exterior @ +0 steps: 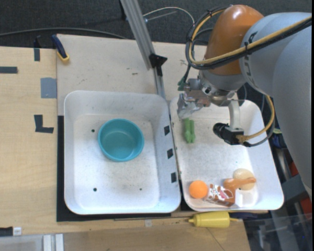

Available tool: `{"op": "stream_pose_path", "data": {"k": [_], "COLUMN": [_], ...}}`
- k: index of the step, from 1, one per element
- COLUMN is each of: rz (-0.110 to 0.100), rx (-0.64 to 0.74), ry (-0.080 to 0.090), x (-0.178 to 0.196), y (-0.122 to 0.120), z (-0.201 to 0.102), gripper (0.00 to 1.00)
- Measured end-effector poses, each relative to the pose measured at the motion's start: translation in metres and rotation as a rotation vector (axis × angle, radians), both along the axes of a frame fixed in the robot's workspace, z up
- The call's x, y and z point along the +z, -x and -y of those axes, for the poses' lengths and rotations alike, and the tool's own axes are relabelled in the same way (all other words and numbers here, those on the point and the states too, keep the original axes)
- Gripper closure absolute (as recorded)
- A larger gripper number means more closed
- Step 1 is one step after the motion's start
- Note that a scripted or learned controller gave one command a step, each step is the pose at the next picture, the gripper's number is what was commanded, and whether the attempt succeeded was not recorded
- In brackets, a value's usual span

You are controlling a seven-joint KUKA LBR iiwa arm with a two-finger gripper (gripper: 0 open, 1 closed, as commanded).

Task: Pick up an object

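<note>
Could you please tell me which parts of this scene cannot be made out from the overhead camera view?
- Tool: the wrist housing above it hides the fingers, so open or shut cannot be told.
- Green object: its top end sits under the tool; contact cannot be judged.
- Right bin: its far corner is covered by the arm.
- Clutter by the orange ball: the small packet is too small to identify.
- Yellow object beside the bin's near rim: too small to identify.

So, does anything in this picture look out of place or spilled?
One thing: a yellow bottle lies on its side outside the right bin, against its near rim. Inside the bins, the teal bowl stands upright, the green object lies flat, and nothing looks spilled.
</note>
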State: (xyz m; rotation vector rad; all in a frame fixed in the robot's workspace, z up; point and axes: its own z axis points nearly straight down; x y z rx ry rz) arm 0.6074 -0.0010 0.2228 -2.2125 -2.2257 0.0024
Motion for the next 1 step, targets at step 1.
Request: {"op": "stream_pose_path", "data": {"k": [1], "rz": [-0.001], "rx": [0.001], "ry": [0.0], "x": [-0.0079], "y": [0.0152], "z": [-0.0535], "gripper": [1.0]}}
